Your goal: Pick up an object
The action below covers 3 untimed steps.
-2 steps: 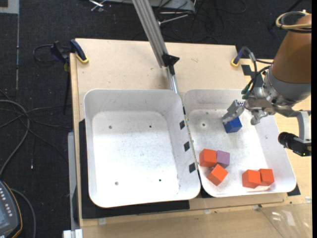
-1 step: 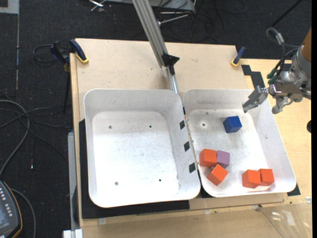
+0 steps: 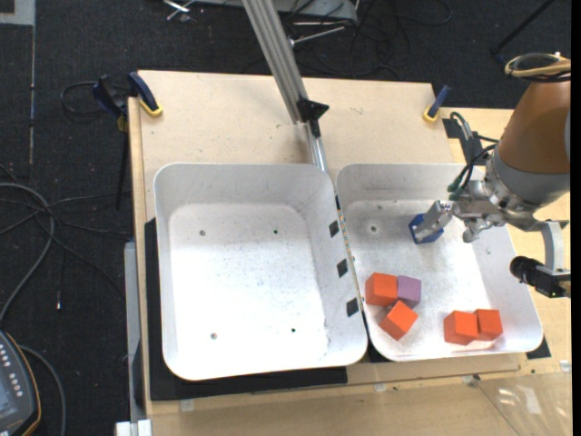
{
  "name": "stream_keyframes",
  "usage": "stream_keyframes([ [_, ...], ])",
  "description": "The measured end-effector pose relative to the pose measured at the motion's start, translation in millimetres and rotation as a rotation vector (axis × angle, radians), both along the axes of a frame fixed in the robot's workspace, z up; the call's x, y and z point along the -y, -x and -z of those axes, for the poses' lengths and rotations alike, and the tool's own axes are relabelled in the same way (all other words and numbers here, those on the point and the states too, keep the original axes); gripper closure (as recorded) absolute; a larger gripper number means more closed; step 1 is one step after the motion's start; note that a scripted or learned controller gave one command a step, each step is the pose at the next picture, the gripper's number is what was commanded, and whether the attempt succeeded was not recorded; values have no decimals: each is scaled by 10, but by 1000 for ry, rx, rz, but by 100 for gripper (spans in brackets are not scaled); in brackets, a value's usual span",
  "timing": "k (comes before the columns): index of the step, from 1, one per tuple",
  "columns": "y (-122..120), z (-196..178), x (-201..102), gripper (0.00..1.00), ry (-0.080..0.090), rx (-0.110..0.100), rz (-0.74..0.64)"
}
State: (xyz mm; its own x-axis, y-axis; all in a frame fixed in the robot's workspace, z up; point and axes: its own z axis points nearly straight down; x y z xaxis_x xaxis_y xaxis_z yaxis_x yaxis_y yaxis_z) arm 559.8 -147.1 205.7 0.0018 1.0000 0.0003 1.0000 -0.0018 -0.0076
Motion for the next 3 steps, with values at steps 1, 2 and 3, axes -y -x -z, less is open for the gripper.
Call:
stream_keyframes([
  [1,-643,838,229,0,2,6,-4],
  [2,-801,1123,268,0,2,8,-5],
  [3,-808,1001,263,100,3,11,-7],
])
